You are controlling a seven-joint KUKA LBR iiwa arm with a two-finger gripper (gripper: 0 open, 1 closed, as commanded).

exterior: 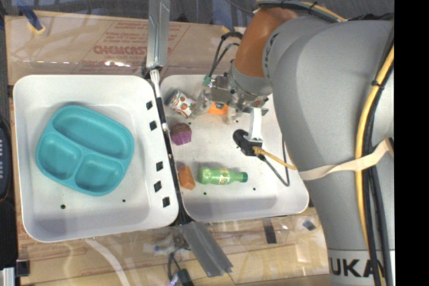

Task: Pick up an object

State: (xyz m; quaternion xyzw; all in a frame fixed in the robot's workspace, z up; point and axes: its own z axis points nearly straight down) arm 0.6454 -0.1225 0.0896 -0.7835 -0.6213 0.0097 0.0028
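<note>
Orange obj [216, 110] sat at upper part of right bin [295, 201], just below-left of gripper [224, 98]. You'd drop nearly straight onto it. Green bottle [222, 176] lay farther down, long axis left-right. Gripper opening: couldn't tell.

A divided tray [84, 149] lies in the left bin [40, 211]; a bottle [221, 176] lies in the right bin [268, 201].

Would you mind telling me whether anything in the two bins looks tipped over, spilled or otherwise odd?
Nothing looks spilled or damaged. The green bottle lies on its side in the right bin, and the small can near the divider is tilted. The teal plate sits flat in the left bin.
</note>
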